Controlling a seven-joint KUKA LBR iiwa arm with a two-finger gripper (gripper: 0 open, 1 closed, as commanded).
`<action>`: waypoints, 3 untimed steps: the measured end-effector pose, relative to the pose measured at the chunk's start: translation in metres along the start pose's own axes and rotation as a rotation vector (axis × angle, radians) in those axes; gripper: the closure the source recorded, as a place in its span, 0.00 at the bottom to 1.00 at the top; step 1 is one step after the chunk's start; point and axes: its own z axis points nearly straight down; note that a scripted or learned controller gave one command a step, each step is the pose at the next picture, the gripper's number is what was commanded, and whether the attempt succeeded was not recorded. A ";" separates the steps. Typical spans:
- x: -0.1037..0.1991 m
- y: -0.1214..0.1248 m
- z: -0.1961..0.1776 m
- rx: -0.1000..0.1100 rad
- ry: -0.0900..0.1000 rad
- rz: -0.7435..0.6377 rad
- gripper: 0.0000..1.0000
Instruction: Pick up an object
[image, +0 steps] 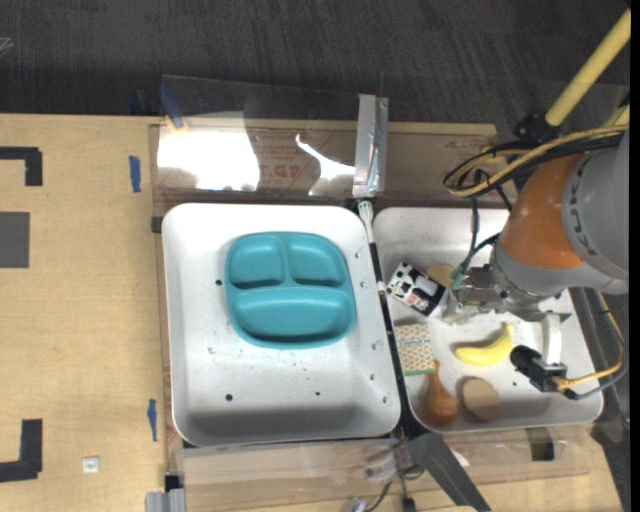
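Plywood bench (70, 330) under 2 white bins (200, 400), hand (470, 300) state unclear.

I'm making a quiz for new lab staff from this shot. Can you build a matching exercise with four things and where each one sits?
Things:
1. teal divided plate
2. banana
3. black-and-white packet
4. gripper

Places:
A. right bin, far-left part, near the divider
B. middle of the left bin
C. right bin, above the banana
D. right bin, towards the near side

Pairs: 1-B, 2-D, 3-A, 4-C
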 end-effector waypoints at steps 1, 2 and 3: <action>0.000 0.000 0.001 0.002 0.000 0.000 0.00; -0.022 0.067 0.014 0.009 0.001 0.035 0.00; -0.020 0.069 0.003 0.006 0.000 0.032 1.00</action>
